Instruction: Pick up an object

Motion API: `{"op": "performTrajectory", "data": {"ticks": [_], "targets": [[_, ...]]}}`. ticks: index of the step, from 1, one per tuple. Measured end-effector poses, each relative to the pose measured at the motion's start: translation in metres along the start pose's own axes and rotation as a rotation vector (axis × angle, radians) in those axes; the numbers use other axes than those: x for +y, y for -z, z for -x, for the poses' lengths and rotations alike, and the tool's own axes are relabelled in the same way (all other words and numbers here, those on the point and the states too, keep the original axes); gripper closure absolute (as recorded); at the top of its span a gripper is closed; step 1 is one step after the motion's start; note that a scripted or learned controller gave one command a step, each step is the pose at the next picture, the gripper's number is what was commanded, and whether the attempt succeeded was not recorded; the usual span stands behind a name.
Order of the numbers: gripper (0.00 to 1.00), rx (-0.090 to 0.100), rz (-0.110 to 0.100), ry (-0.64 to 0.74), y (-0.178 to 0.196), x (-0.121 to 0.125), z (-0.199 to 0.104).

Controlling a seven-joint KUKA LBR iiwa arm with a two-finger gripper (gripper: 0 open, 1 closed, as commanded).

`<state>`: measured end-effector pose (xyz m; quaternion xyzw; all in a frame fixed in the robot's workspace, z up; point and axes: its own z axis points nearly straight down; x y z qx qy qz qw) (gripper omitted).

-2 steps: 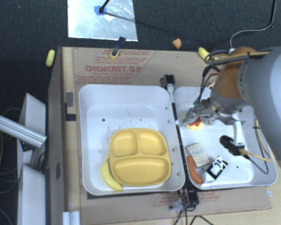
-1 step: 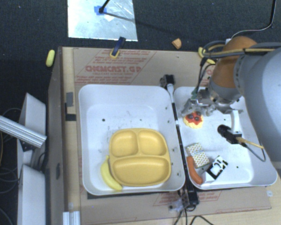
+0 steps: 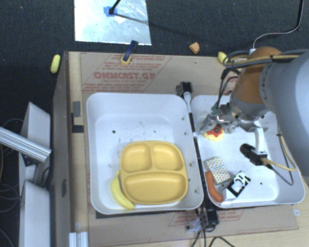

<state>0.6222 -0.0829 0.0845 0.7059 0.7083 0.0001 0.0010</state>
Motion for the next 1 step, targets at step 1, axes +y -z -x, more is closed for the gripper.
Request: {"op": "performTrajectory", "data": {"ticks": [1], "targets": [[0.0,0.0,0.001,0.0,0.0005,0.01,0.0123]]}}
